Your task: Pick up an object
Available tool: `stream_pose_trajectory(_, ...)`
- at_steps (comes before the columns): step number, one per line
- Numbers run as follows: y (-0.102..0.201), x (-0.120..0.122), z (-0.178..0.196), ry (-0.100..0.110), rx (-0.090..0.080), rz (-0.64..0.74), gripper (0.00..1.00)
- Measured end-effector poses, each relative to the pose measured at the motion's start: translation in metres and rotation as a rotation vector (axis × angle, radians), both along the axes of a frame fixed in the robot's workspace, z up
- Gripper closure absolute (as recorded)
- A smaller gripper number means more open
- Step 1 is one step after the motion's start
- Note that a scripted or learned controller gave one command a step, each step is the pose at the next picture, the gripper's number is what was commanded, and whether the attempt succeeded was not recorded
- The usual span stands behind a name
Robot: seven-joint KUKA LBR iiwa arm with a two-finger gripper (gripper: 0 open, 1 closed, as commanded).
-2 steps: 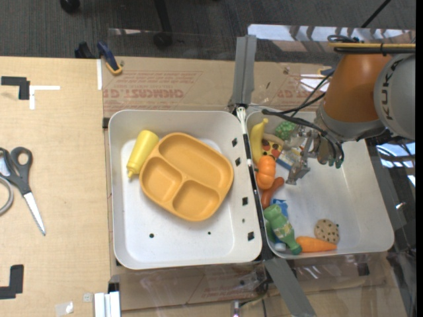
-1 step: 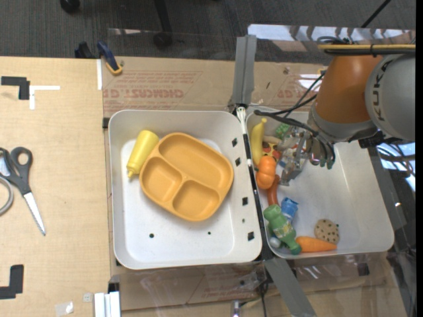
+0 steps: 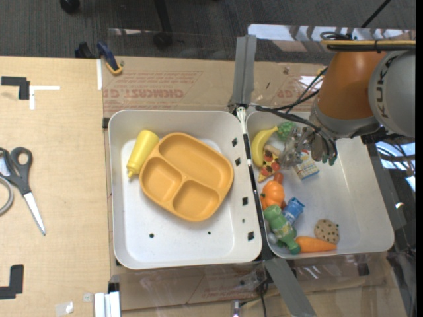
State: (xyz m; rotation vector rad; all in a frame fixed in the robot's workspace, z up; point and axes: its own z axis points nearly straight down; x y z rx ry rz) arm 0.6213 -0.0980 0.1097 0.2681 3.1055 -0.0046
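Observation:
The right bin (image 3: 370, 197) holds several toy foods. A banana (image 3: 262, 142) and a green leafy piece (image 3: 286, 130) lie at its far left. A red and yellow piece (image 3: 269, 167) and an orange (image 3: 273, 192) sit below them. Along the near side are a blue packet (image 3: 294, 210), a green toy (image 3: 280, 226), a carrot (image 3: 316, 245) and a cookie (image 3: 326, 230). My gripper (image 3: 301, 150) hangs low over the bin's far left part, just right of the banana and above a small white and blue box (image 3: 306, 170). I see nothing held in it.
The left bin (image 3: 125, 230) holds a yellow divided tray (image 3: 187, 176) and a yellow bottle (image 3: 141, 152). A grey divider (image 3: 250, 177) separates the bins. Scissors (image 3: 23, 183) lie on the bench at the left. Cables (image 3: 284, 104) run behind the right bin.

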Motion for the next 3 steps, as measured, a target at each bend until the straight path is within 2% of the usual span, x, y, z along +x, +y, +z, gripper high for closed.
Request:
stream_pose_trajectory(1, 0.000, 0.000, 0.000, 0.000, 0.000, 0.000, 0.00)
stream_pose_trajectory(2, -0.034, -0.052, -0.010, 0.007, 0.000, 0.116, 0.00)
stream_pose_trajectory(3, -0.011, -0.116, -0.005, -0.035, -0.017, 0.152, 0.00)
